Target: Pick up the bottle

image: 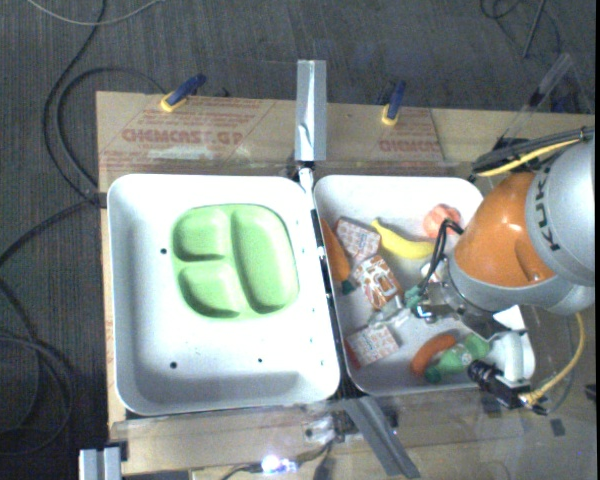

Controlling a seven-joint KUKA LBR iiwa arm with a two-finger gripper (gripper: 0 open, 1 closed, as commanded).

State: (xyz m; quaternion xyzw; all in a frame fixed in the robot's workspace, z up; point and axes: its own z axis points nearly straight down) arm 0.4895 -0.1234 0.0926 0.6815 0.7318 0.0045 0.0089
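**Arm low over the cluttered right bin, bottle not confirmed**

Nearest my view, the arm's orange band (pixel 500 243) looms over the right bin (pixel 400 183), hiding much of its contents. Gripper (pixel 425 303) sits low among the clutter; I cannot tell its state. What I take for the bottle (pixel 390 313), a clear shape, lies just beside it, between snack packets (pixel 378 283); I am unsure of that reading.

Risks: packets crowd the target, so a neighbour may get pinched instead. Clear plastic may slip. Banana (pixel 402 240) and carrot (pixel 435 351) lie near.

Left bin (pixel 130 368) holds a green divided tray (pixel 235 260). Both bins rest on a cardboard-covered bench (pixel 180 133), clamped; cables trail across dark carpet (pixel 40 118).
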